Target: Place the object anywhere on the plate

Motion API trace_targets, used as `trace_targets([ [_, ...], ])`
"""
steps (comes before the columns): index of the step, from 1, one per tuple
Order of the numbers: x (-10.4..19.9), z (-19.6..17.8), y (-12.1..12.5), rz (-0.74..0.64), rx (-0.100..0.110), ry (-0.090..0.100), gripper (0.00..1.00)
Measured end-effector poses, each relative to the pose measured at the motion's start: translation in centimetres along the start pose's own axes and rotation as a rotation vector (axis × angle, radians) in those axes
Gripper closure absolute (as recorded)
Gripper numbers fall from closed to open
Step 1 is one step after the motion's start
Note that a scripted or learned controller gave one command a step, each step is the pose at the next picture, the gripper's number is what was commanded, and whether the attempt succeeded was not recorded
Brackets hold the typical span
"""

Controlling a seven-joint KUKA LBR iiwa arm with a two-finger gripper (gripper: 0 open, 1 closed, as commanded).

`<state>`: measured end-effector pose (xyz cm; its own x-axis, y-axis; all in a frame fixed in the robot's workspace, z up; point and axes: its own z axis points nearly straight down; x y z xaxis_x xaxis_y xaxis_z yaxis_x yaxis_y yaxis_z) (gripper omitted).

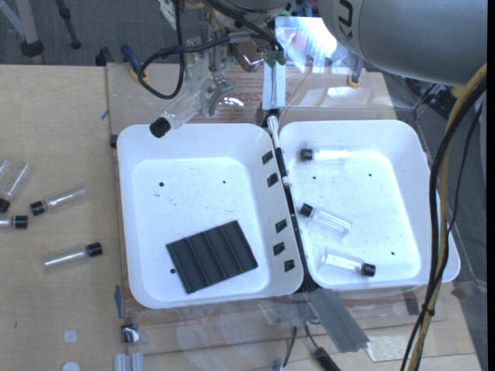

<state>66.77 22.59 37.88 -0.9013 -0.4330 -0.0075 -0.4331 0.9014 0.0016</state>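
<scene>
- Nearest lies the black ribbed plate [213,255], flat on the floor of the left bin [193,180] at its front end, turned askew, with nothing on it.
- Well beyond the plate, above that bin's far rim, hangs the vial [176,117]. It is a clear tube held at a slant, its black cap pointing down and outward.
- As far as the view shows, the gripper [210,95] pinches the vial by its clear end, and the capped end juts free.
- The vial looks light, stiff, smooth and breakable, and it would roll readily. Held at one end, it may swing or slip, so a hold nearer mid-body would be steadier. Laid along the plate's grooves, it should stay put.
- Across the divider from the plate, three more vials [329,221] lie in the other bin [387,168]. Further ones lie loose on the table [54,130].
</scene>
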Motion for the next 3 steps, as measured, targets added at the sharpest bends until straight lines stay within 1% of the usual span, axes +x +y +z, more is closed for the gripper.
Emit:
trace_targets([
  [1,0.0,-0.9,0.0,-0.182,-0.001,0.0,1.0],
  [2,0.1,0.0,0.0,-0.415,-0.003,0.006,1.0],
  [3,0.2,-3.2,-0.5,-0.527,-0.002,0.0,1.0],
])
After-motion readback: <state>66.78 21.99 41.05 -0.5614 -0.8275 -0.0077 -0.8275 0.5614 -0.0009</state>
